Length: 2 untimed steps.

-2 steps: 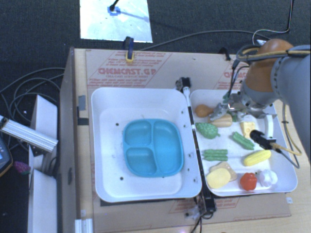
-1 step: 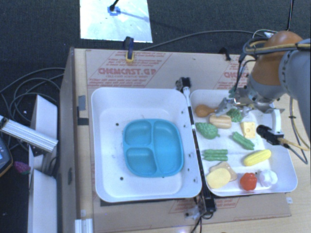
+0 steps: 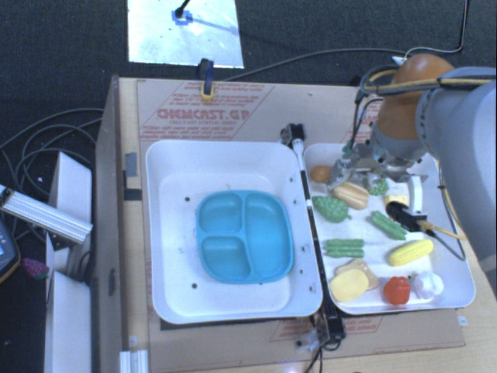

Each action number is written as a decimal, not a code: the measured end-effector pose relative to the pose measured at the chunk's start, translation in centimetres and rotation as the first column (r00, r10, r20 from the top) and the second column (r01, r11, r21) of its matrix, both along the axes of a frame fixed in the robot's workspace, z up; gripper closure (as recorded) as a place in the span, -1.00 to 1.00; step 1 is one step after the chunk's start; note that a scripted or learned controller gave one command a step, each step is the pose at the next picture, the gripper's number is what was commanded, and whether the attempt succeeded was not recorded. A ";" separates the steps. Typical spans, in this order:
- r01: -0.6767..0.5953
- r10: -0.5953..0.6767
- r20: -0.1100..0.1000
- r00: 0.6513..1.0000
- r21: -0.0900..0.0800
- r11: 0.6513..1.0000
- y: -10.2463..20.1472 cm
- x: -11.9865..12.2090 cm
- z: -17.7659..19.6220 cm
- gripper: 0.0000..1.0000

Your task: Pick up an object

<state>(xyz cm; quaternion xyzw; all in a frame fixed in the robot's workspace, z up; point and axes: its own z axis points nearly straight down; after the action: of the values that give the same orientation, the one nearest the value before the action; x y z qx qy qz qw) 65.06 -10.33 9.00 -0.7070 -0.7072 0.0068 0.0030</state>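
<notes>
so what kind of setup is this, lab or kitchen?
Most likely a robotics lab bench, not a kitchen. Two white bins sit on a cardboard-topped bench, one holding a blue divided tray, the other toy food like a corn cob. Loose cables run alongside.

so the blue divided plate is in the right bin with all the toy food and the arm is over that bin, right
Not quite. The camera view shows the blue divided plate alone in the left bin. The toy food, such as the corn and tomato, lies in the right bin, and the arm does reach over that one.
</notes>
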 end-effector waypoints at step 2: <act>-0.001 0.001 0.018 1.000 0.003 1.000 -3.0 -6.2 9.6 1.00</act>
<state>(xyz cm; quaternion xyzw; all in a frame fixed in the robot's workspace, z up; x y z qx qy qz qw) 58.87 -13.33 18.57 -0.7068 -0.7074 -0.0009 -0.0024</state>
